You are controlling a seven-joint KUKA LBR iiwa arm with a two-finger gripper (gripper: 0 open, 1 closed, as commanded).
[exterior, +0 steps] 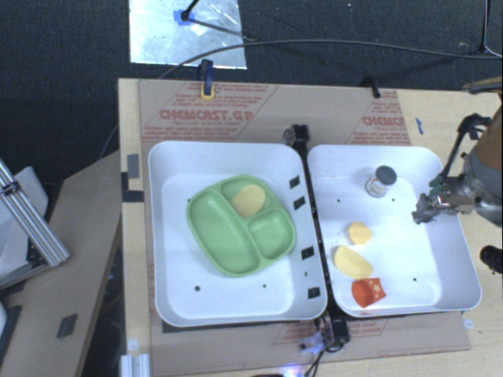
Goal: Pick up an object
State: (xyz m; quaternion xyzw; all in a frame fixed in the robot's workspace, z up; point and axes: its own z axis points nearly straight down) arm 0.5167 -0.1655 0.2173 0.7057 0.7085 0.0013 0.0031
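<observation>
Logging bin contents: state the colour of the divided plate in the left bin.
Light green divided plate, clearest in the camera view.

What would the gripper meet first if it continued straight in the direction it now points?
The gripper points toward the picture's left. Continuing, it would probably cross bare floor of the right bin, then meet the small yellow piece. Its height is unclear.

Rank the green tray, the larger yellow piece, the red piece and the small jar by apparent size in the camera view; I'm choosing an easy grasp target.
1. green tray, by far the largest
2. larger yellow piece
3. red piece and small jar: too alike to rank.
</observation>
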